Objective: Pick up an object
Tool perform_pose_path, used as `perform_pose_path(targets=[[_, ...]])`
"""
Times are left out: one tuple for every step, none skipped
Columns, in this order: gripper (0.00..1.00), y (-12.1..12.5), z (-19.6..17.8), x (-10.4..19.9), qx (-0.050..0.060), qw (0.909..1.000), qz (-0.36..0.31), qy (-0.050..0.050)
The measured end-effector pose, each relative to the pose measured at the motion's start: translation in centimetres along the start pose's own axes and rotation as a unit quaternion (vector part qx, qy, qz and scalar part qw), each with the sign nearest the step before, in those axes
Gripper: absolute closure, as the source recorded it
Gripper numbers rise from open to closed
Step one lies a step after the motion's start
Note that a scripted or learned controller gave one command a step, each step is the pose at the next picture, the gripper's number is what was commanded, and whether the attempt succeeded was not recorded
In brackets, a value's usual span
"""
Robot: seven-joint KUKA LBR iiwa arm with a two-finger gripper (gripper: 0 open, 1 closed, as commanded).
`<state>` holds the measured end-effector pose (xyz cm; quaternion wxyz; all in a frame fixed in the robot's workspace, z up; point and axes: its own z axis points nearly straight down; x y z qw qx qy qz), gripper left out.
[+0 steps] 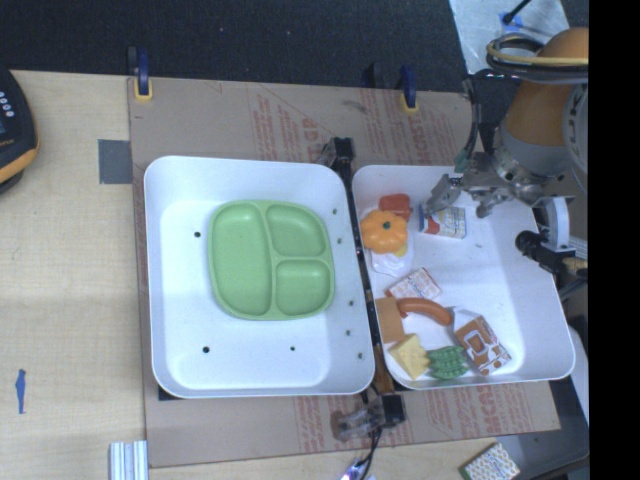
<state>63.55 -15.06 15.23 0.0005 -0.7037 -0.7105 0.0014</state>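
Observation:
The right bin (520,298) holds several toy foods. An orange pumpkin (385,230) lies at its left with a red piece (395,205) behind it. A small white carton (447,223) with blue and red print lies near the back. My gripper (461,201) hangs just over the carton's far side, fingers spread open, nothing between them. Toward the front lie a cracker pack (414,285), a sausage (428,311), a yellow cheese wedge (407,355), a green leafy piece (447,362) and a brown waffle pack (481,344).
The left bin (180,348) carries a green divided plate (270,259). The grey arm with its orange band (545,108) comes in over the right bin's back right corner. A brown slab (388,318) lies by the right bin's left wall.

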Motion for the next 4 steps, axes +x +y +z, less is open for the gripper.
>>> perform_pose_path(targets=[[0.00,1.8,3.8,2.0,0.000,1.0000,0.004,-0.001],[0.00,-8.8,6.2,4.9,0.005,1.0000,0.004,0.002],[0.00,1.7,6.0,5.6,-0.003,1.0000,0.001,0.000],[1.00,1.5,4.5,5.5,0.000,1.0000,0.001,0.001]])
